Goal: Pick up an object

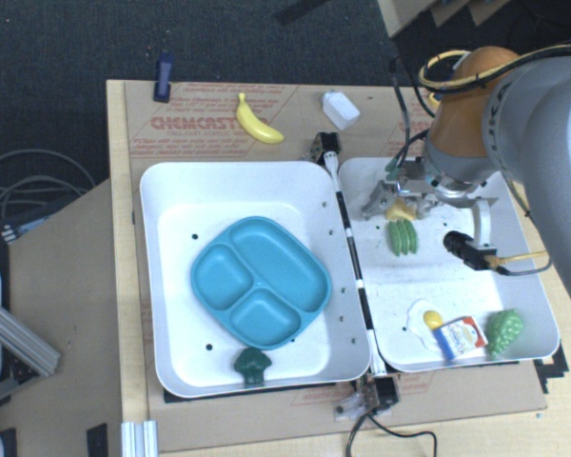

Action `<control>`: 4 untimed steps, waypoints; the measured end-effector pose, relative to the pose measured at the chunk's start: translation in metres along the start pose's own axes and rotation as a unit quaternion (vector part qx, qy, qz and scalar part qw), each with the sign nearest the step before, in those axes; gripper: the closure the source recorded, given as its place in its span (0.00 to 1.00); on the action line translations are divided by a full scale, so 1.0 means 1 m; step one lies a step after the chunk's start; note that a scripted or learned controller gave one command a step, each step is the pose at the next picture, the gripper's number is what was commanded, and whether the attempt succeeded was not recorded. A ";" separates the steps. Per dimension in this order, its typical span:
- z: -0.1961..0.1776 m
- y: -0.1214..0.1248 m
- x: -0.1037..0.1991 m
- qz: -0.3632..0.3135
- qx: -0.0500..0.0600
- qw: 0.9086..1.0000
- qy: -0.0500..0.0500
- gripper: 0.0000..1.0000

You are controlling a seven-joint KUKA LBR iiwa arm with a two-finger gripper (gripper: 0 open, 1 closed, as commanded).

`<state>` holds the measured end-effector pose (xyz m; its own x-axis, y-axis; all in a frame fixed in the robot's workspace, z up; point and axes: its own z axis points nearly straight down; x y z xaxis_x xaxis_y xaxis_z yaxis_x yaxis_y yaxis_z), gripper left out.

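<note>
In the right bin (457, 288), your gripper (398, 203) is hanging at the far end of a green pod (403, 239), you are looking at jaws you cannot tell clenched or released, a blue plate (257, 279) is lying in the left bin (171, 208).

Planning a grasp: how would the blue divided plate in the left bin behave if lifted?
The blue divided plate looks like rigid moulded plastic, so probably stiff and light. Lying flat and wide, it likely offers only its thin rim for gripping. Its smooth surface may slip.
</note>
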<state>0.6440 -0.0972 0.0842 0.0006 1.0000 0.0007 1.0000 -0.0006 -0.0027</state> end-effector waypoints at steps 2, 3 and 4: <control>-0.013 0.002 0.000 0.000 -0.003 1.000 0.000 0.00; 0.000 -0.018 -0.006 0.000 0.000 1.000 0.000 0.00; 0.000 -0.036 0.003 0.000 0.000 1.000 0.000 0.00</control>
<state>0.6078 -0.0944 0.0845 0.0009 1.0000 0.0009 1.0000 -0.0009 -0.0023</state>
